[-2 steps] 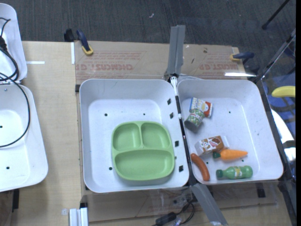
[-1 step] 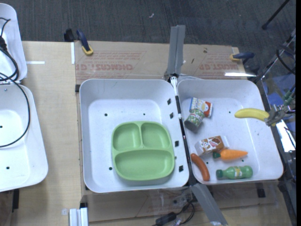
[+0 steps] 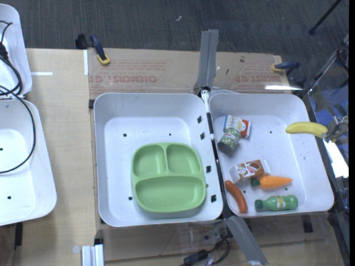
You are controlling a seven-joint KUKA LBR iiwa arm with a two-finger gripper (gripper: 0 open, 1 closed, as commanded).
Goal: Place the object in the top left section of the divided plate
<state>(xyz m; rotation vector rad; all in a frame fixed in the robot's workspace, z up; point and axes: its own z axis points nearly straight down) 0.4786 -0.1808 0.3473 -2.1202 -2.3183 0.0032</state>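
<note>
The green plate (image 3: 168, 178) is lying in the left bin (image 3: 111, 148), its three sections bare. To its right, in the other bin (image 3: 310, 165), are lying a carton (image 3: 237, 126), a can (image 3: 228, 142), a box (image 3: 247, 170), a carrot (image 3: 273, 182), a sausage (image 3: 237, 197) and a bottle (image 3: 276, 203). A banana (image 3: 306, 128) is resting at that bin's far rim, where the gripper (image 3: 336, 129) is barely showing; whether its fingers are wide or narrow, I cannot tell.
</note>
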